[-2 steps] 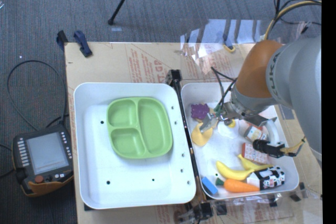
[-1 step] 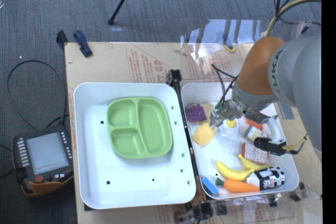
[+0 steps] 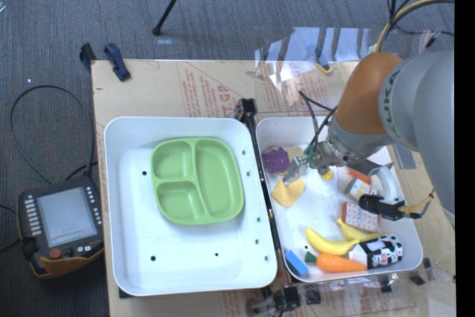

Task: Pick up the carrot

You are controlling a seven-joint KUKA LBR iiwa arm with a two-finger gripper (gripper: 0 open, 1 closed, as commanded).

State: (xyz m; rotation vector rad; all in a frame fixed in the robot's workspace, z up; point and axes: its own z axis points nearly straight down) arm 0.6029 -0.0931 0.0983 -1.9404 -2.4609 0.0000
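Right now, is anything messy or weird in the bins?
Nothing is spilled or broken. The right bin is just crowded: carrot, banana and milk carton lie jumbled at its near edge. The green plate sits slightly askew in the left bin.

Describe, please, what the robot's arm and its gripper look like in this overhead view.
The arm is a thick, rounded grey body with a broad orange band above the wrist. Yellow and black cables loop over its top. The gripper at its end is small, metallic grey and slim, with thin dark wires running to it from the wrist.
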